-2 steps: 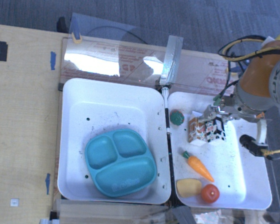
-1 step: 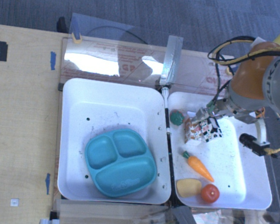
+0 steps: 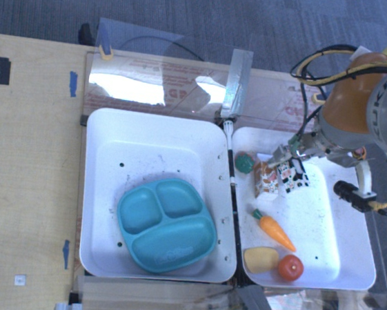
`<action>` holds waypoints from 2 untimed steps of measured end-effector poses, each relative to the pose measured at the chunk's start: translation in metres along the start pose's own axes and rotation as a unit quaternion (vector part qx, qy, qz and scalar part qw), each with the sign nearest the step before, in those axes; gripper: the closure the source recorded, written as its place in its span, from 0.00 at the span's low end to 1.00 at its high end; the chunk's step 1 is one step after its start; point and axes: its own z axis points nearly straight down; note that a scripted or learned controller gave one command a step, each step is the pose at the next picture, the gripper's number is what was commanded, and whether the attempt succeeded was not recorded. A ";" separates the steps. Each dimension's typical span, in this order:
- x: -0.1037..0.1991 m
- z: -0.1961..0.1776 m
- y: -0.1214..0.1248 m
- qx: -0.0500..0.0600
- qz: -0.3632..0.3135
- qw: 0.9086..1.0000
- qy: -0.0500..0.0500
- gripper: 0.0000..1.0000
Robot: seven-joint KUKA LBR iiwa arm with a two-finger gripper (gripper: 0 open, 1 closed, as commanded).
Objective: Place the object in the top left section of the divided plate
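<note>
Camera view: the gripper (image 3: 283,162) hangs low in the right bin (image 3: 325,221), its fingers at a small printed packet (image 3: 268,180); whether they grip it I cannot tell. The teal divided plate (image 3: 166,224) lies well left, in the left bin (image 3: 110,155).

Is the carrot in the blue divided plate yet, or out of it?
Out. The carrot lies on the floor of the right bin, while the divided plate sits in the left bin.

The grey arm with its orange band (image 3: 352,99) reaches in from the right, wrist bent down; its two-finger pincer (image 3: 282,169) looks blurred.
</note>
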 end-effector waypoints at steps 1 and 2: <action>0.002 0.009 -0.001 0.001 -0.238 0.971 0.008 1.00; 0.004 0.011 0.010 0.001 -0.353 0.936 0.004 1.00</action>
